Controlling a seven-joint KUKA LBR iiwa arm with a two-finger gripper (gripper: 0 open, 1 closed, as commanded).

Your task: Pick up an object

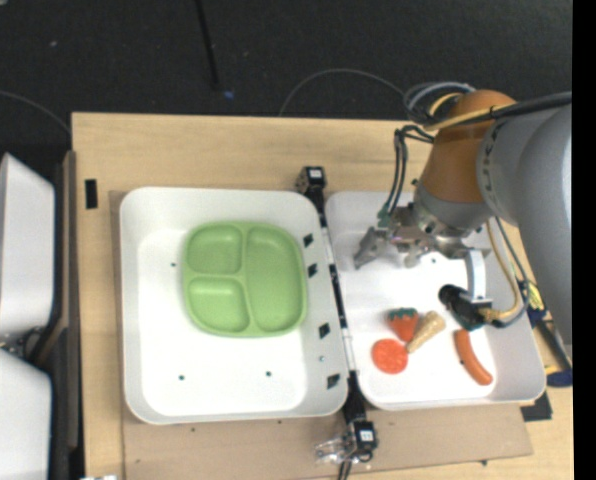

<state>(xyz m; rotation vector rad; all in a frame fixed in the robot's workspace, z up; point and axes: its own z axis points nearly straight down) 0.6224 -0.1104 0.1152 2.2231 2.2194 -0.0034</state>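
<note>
1. Two white bins side by side on bench: left bin [148,368] has a green divided plate [245,276]; right bin [508,383] has the small items.
2. Items in right bin, all in the near half: orange-red disc [389,356], red piece w/ green top [405,321] just beside a tan cone-like piece [425,330], orange sausage shape [473,357] toward the right wall. The red piece and cone look like they're touching; disc sits just below them; sausage is apart.
3. Arm [468,168] comes in from right, orange band above wrist. Gripper [388,248] hangs over far-left part of right bin, fingers spread, nothing between them.
4. Black-and-white fitting [465,303] w/ cables hangs off the arm near the sausage; can't tell if it touches the bin floor.
5. Step, as I read it: approach/pre-grasp. No object picked yet; gripper is near but not over any item.
6. Next move needs: shift toward near side of bin, centre over one target, drop w/ fingers either side, then close. Disc or sausage prob. easiest since each lies clear of neighbours; the red piece + cone pair risks catching both or nudging one away.
7. Risk: the disc is flat, so fingers may slide over it.
</note>
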